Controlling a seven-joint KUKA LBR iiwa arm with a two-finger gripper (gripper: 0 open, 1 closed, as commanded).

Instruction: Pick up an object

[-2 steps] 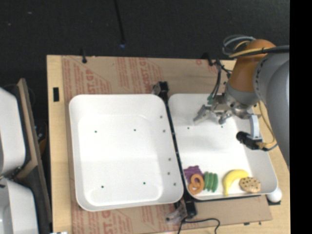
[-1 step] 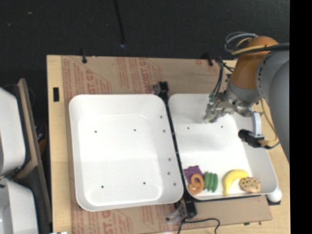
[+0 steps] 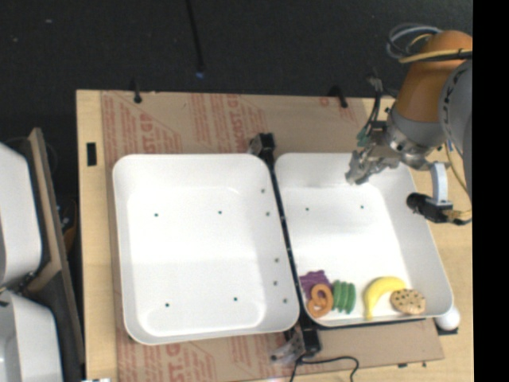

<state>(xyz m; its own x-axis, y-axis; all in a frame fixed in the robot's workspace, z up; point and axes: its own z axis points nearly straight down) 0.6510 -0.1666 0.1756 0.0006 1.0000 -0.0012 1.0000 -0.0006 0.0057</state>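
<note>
Five small toy foods lie in a row along the near edge of the right bin (image 3: 413, 213): a purple piece (image 3: 315, 278) at the left, an orange ring (image 3: 320, 300) touching its near side, a green ribbed piece (image 3: 343, 296) just right of those, then a yellow banana (image 3: 383, 291), and a brown speckled cookie (image 3: 408, 300) resting against the banana's right end. The gripper (image 3: 362, 168) hangs over the far edge of the same bin, well apart from the row and with nothing between its fingers; whether they stand wide or narrow cannot be told at this size. The grey arm with its orange band (image 3: 425, 74) reaches in from the far right. The left bin (image 3: 127, 213) lies beside the right one on the brown bench (image 3: 175, 126).
</note>
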